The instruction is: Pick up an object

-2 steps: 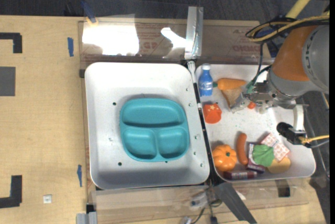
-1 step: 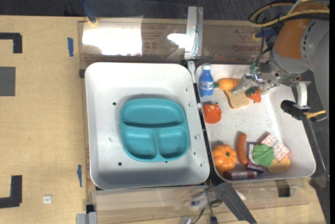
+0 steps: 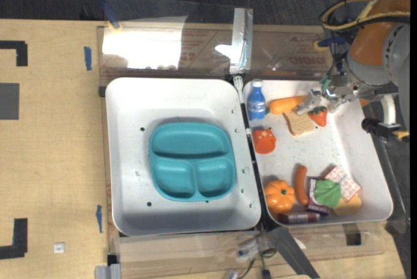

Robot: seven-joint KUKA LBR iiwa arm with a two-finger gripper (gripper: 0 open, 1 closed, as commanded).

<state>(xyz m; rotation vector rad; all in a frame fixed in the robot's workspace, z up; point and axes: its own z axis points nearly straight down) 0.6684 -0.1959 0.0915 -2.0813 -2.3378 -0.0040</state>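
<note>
- Crowding at twelve o'clock of right bin (image 3: 365,160): hand (image 3: 324,98) beside carrot (image 3: 287,105), bread (image 3: 300,122), strawberry (image 3: 318,116).
- Could nudge neighbours, close on nothing.
- Cannot tell grip state.

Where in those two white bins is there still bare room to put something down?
Left bin: a bare white rim runs all round the teal divided tray. Right bin: open floor in the middle, between the bread slice and the sausage. It is crowded along the top by the carrot and gripper, and in the bottom corner around the pumpkin.
</note>
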